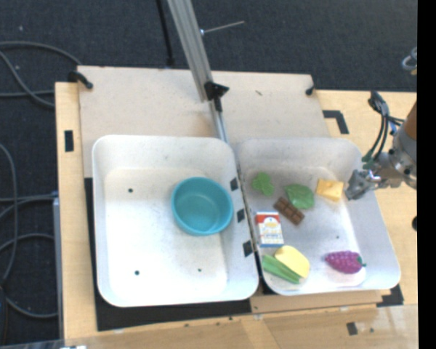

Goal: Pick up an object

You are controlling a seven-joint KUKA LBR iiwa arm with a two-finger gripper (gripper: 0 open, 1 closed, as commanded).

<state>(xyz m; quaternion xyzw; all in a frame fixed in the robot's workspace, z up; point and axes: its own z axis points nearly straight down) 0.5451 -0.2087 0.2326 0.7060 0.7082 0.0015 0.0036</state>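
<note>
The right bin (363, 217) holds several toy foods: a yellow cheese wedge (330, 190), a green leaf piece (300, 195), a brown chocolate bar (289, 211), a small green item (261, 184), a red-and-white carton (269, 229), a yellow corn cob with green husk (287, 264) and purple grapes (344, 262). My gripper (357, 184) hangs at the bin's right rim, just right of the cheese wedge, with nothing seen between its fingers. The arm comes in from the right edge.
A blue bowl (202, 206) sits in the left bin (131, 267). A slanted metal pole (192, 42) rises from behind the seam between the bins. Cables lie on the dark floor at left.
</note>
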